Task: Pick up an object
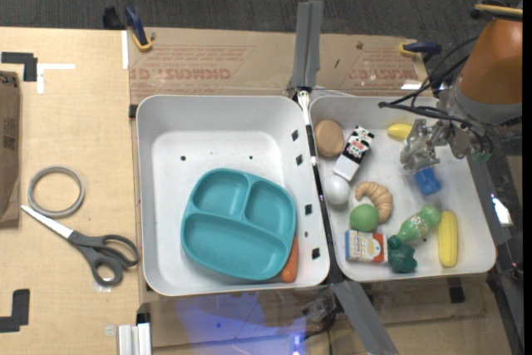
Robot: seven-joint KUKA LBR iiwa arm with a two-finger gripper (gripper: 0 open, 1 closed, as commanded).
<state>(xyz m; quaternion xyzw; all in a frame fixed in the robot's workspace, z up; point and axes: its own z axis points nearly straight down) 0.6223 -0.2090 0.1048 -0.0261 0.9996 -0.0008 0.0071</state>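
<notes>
Blue block [427,180], just beneath our gripper [420,154], looks small, stiff and light, so we would pinch its flat sides, though we cannot tell how the jaws stand.

Both bins [220,116] look like smooth white plastic with a slight sheen. The divided teal plate [239,224] is matt plastic. The gripper [422,147] is bare, shiny metal. The scissors [79,244] have bright metal blades and grey plastic handles. The surface [62,129] is pale, matt wood-like board; brown printed cardboard [216,72] lies behind the bins. The corn cob [448,239] looks like glossy yellow plastic.
</notes>
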